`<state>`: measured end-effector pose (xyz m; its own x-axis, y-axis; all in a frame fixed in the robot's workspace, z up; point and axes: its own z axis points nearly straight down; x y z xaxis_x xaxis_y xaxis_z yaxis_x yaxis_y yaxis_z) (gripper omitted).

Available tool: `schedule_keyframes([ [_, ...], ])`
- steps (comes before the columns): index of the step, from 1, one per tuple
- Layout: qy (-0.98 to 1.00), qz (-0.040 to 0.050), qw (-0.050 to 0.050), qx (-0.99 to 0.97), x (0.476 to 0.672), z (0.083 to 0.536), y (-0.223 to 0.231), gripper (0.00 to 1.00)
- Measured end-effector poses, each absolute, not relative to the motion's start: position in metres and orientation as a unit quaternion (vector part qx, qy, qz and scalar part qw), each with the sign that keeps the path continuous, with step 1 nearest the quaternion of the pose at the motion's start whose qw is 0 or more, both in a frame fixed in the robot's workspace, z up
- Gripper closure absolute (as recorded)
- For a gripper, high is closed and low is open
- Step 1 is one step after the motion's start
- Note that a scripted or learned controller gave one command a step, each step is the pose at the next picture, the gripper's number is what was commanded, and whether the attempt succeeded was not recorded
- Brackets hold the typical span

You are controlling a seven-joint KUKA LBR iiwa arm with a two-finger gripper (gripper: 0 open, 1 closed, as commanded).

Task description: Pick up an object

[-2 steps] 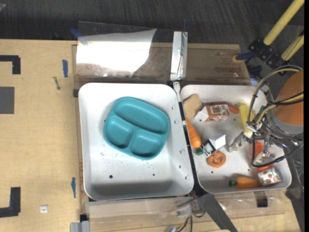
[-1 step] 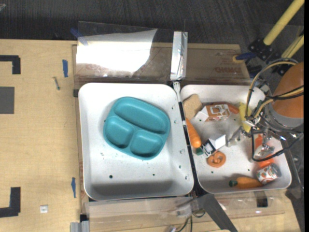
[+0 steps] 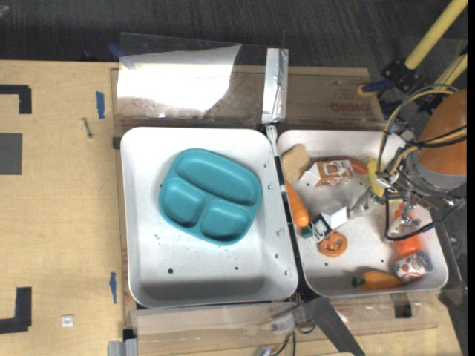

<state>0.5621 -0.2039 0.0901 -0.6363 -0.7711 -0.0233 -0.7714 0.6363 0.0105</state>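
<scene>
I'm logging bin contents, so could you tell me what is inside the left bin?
The left bin holds one teal divided tray, lying flat near its middle. Whatever might lie under that tray is covered.

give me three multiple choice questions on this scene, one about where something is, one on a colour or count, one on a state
1. Where does the teal divided plate lie?
A. in the left bin
B. in the right bin
C. on the wooden bench

2. How many compartments does the plate have?
A. one
B. three
C. five

3. How does the plate sit?
A. face up, flat on the bin floor
B. flipped face down
C. standing on its edge

Answers:
1 A, it rests in the left bin, apart from the small items in the right bin.
2 B, one long section and two smaller ones show.
3 A, its hollows face the camera.
</scene>
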Motion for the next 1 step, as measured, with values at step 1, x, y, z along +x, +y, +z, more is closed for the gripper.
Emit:
schedule_keyframes([
  [1,0.901,0.0045,0.015,-0.433,0.5377,0.0913,-0.2028,0.00],
])
